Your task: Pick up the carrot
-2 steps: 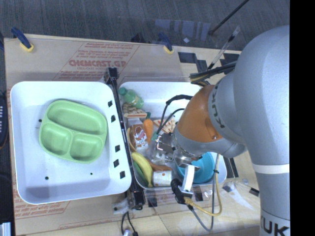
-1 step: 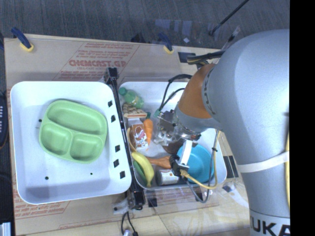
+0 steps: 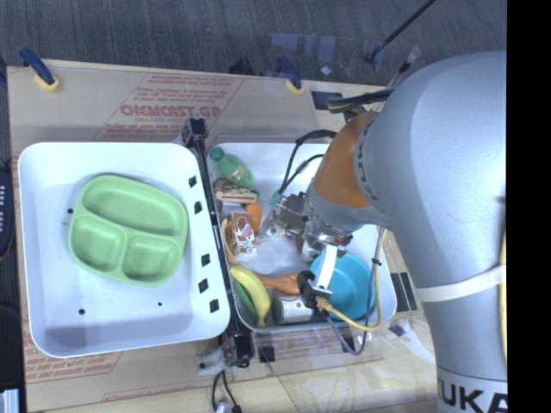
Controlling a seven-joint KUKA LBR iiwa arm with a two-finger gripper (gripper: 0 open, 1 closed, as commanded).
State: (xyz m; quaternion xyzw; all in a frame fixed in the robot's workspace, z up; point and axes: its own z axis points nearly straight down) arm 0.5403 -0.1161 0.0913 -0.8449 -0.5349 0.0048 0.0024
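Note:
The carrot is a small orange piece lying near the front of the right bin, between a yellow banana and a blue bowl. My gripper hangs low over the middle of that bin, just behind the carrot and apart from it. The grey wrist and its orange band cover the bin's right side. Nothing shows held in the gripper.
A green divided plate lies in the left bin. The right bin also holds a green bottle, a second orange item, a printed packet and a can. Cables hang near the bowl.

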